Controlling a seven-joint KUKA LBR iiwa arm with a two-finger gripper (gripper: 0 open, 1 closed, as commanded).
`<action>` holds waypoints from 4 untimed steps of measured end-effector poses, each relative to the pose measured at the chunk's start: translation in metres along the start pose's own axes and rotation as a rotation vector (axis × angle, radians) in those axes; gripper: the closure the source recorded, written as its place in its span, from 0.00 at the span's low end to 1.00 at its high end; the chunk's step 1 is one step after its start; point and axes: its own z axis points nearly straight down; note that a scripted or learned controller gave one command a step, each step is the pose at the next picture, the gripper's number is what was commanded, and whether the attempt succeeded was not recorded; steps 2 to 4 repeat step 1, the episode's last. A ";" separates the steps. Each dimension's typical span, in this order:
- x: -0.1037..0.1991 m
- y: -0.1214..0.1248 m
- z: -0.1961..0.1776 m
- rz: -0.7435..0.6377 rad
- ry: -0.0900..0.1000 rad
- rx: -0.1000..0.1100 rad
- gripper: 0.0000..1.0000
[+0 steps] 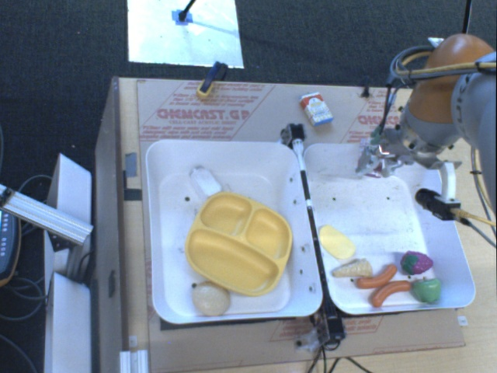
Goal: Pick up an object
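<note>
My gripper (378, 162) hangs over the far edge of the right bin (458, 247), and nothing shows between its fingers. Loose items lie along that bin's near side: a flat yellow oval piece (337, 242), a pale wedge (353, 268), two orange sausages (377, 277) (390, 291), a purple piece (416, 263) and a green pepper (426, 289). All of them lie well nearer the camera than the gripper. In the left bin (167, 208) lies a yellow divided plate (239, 242), with a small white item (206, 182) behind it and a beige round item (211, 298) in front of it.
A small red and white box (316, 109) sits on the bench behind the bins. A yellow and black tool (210, 80) lies at the bench's far edge. The ridge between the bins (308, 208) runs from far to near. The arm (450, 84) comes in from the upper right.
</note>
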 end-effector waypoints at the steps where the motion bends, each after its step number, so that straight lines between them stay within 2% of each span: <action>1: 0.099 -0.010 -0.038 0.000 0.001 0.002 1.00; 4: 0.099 -0.010 -0.038 0.000 0.001 0.002 1.00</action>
